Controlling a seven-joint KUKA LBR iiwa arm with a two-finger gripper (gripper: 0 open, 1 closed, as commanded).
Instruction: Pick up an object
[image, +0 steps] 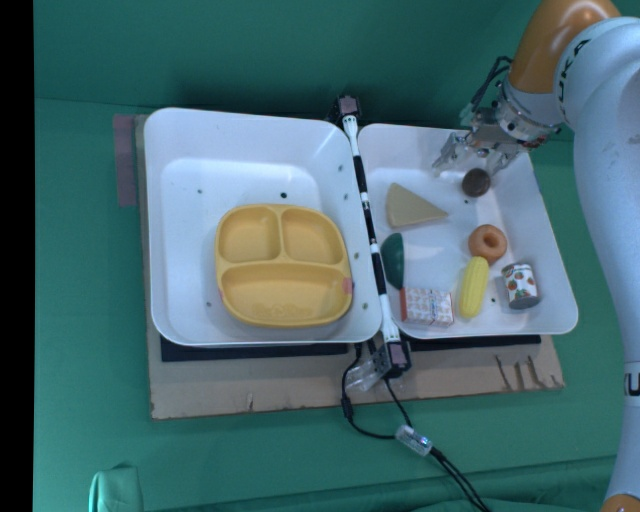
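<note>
The grey arm (600, 150) with its orange band reaches in from the right and bends down over the far part of the right bin (545, 215). Its claw (470, 152) hangs low above that bin's back area, with its 2 fingers spread apart and nothing between them. A small dark brown round object (476, 182) lies on the bin floor just below and beside the claw tips; whether a finger touches it cannot be told.

The other things in the right bin lie nearer the camera. A pale yellow wedge (412, 207) rests near the bin's left wall. A dark green piece (393, 258) sits below it, against the divider side. A brown doughnut (488, 242) lies to the right of the wedge. A yellow corn cob (474, 286) stands at a slant just below the doughnut, with a small printed can (520, 285) beside it on the right and a pale patterned block (427, 305) on its left.

The left bin (180, 150) holds 1 yellow divided plate (283, 266) with 3 compartments. Both bins sit on a brown board (250, 395) on the green bench (200, 460), and a black cable (440, 460) trails off toward the front edge.
</note>
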